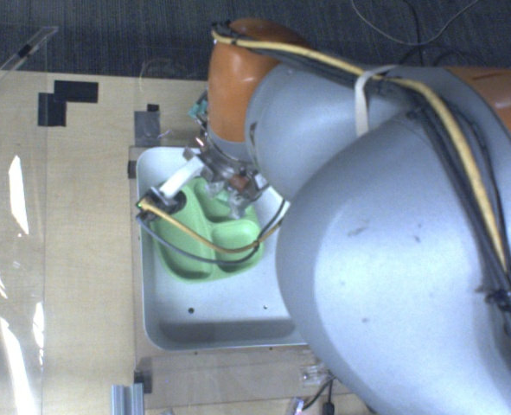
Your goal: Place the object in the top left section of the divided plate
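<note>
A light green divided plate (205,240) lies in the white bin (212,322), in its upper half. My gripper (229,187) hangs low over the plate's upper part, under the orange wrist band (238,85). The arm's bulk hides the plate's right side and what is under the gripper. I cannot make out any object between the plate and the gripper. A short white tube-like piece (179,180) sticks out to the gripper's left over the plate's top left edge; it seems joined to the arm's cable.
A yellow and black cable (186,239) loops from the wrist across the plate. The grey arm (393,232) covers the whole right of the view. Bare bin floor shows below the plate. Wooden bench with black markers (65,98) lies to the left.
</note>
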You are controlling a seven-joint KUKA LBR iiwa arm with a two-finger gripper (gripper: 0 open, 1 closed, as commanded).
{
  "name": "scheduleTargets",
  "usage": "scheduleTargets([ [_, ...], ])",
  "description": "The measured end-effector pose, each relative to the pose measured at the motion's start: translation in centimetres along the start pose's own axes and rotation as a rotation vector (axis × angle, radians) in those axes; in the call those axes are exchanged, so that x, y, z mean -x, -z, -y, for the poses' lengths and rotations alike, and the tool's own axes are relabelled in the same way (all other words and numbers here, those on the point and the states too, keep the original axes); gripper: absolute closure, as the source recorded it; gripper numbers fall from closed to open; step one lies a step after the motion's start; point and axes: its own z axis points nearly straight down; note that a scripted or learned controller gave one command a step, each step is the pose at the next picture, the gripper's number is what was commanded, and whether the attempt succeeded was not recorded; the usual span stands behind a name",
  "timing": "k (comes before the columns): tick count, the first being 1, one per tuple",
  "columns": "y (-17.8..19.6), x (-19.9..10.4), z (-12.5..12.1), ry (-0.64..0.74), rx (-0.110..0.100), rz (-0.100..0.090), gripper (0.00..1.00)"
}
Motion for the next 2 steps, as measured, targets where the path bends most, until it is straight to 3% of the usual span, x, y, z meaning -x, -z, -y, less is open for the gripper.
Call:
scheduleTargets([
  [1,-7.5,2.8,3.1,-0.155,0.006,-0.022,1.0],
  [2,-6.4,2.6,3.0,-0.157,0.002,-0.027,1.0],
])
